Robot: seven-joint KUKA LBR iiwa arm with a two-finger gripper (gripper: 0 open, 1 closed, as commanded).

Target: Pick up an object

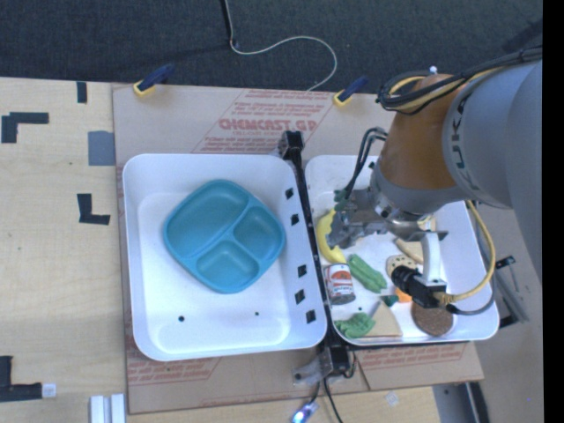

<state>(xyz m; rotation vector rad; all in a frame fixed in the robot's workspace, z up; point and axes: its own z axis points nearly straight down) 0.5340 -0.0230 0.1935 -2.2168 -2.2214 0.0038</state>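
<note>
Looming over the right bin (pixel 476 329): grey arm (pixel 458 148), gripper (pixel 352 227) low above a banana (pixel 328 236). Finger state impossible to tell. Risk, as a judgement: crowded green pieces (pixel 366 273) and small can (pixel 340 284) nudged, grasp slipping.

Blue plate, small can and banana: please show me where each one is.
Blue plate (pixel 225 234), camera view, on its middle divider.
Small can (pixel 340 284), camera view, on its label.
Banana (pixel 327 238), camera view, on its curved side.
</note>
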